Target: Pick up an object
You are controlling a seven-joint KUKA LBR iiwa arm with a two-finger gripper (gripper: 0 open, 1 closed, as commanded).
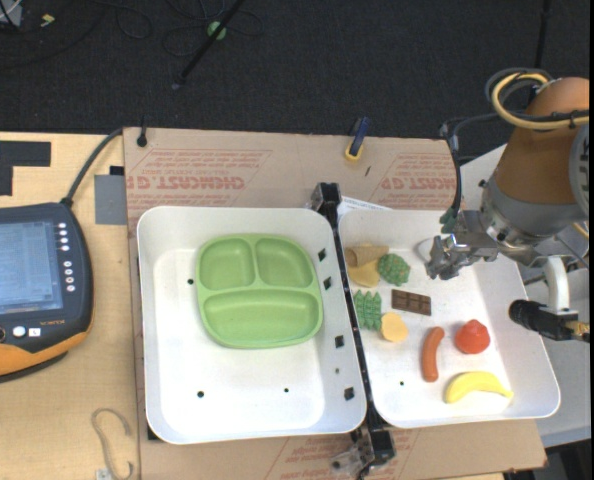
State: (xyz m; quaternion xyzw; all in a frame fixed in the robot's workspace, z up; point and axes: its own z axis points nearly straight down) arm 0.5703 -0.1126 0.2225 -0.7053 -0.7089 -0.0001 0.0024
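The right white bin (537, 393) holds several toy foods: a green broccoli (394, 267), a tan bread piece (363, 257), a yellow-tan piece (363, 276), a chocolate bar (411, 302), a green ridged piece (368, 310), an orange-yellow round piece (394, 329), a sausage (431, 353), a red tomato (472, 337) and a banana (476, 388). My gripper (445, 256) hangs over the bin's upper right part, just right of the broccoli and above the chocolate bar. Nothing shows between its fingers.
The left white bin (167, 388) holds a green divided plate (258, 291). A tablet-like pendant (27, 278) lies at the far left of the bench. A blue and yellow clamp (357, 140) sits on the cardboard behind the bins.
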